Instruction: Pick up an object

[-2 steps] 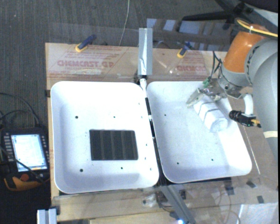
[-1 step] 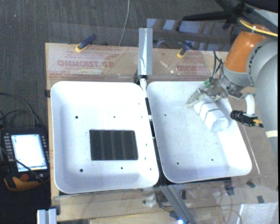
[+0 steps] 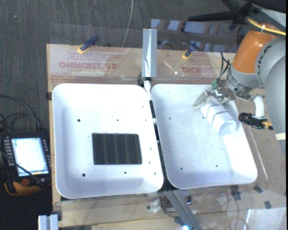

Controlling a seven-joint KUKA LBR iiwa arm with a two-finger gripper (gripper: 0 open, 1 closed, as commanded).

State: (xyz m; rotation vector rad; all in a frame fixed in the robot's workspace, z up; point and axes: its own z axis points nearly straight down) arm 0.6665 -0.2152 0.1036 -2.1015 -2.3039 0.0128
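Observation:
A dark, ribbed rectangular pad [image 3: 116,148] lies flat in the left white bin [image 3: 67,99], a little below its middle. My gripper [image 3: 204,101] is over the upper right part of the right white bin [image 3: 201,171], far from the pad and low near the bin floor. Its white body [image 3: 222,120] stretches down and to the right of the tip. The grey arm with its orange band [image 3: 252,51] comes in from the upper right. Nothing shows in the gripper.
A metal bracket [image 3: 149,51] stands at the back between the bins. Blue and yellow clamps [image 3: 87,44] [image 3: 188,53] hold the board behind them. A handheld screen unit [image 3: 26,156] with cables lies on the floor at left.

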